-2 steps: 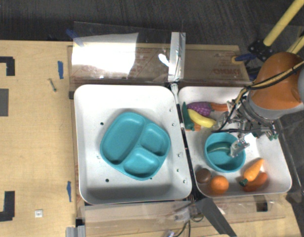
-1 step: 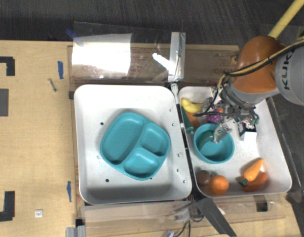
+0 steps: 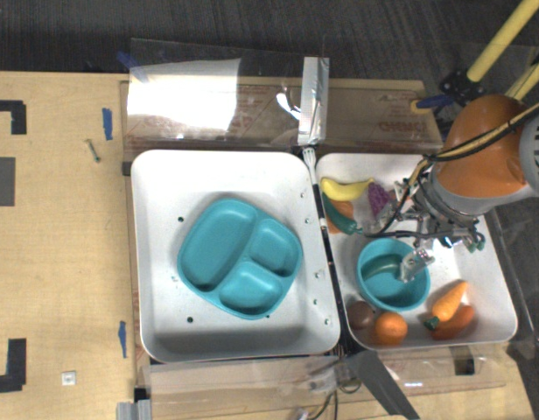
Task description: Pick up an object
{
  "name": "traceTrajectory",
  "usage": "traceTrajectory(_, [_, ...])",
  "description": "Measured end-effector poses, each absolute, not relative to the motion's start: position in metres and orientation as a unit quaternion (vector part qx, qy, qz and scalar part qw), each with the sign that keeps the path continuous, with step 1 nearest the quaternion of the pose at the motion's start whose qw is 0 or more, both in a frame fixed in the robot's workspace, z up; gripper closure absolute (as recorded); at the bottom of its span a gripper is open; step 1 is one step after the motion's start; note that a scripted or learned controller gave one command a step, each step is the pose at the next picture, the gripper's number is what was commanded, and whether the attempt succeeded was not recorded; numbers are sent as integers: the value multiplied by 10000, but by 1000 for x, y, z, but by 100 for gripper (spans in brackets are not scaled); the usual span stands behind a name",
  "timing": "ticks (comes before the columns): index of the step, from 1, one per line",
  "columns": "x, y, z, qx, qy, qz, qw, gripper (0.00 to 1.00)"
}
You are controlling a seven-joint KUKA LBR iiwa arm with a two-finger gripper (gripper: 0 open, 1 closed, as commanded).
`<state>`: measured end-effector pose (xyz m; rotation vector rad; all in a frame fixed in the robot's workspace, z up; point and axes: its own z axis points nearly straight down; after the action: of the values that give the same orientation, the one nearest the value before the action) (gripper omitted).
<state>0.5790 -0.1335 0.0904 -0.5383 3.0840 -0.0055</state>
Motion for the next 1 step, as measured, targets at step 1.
traceTrajectory(1, [546, -162, 92, -3187, 9478, -25, 137, 0])
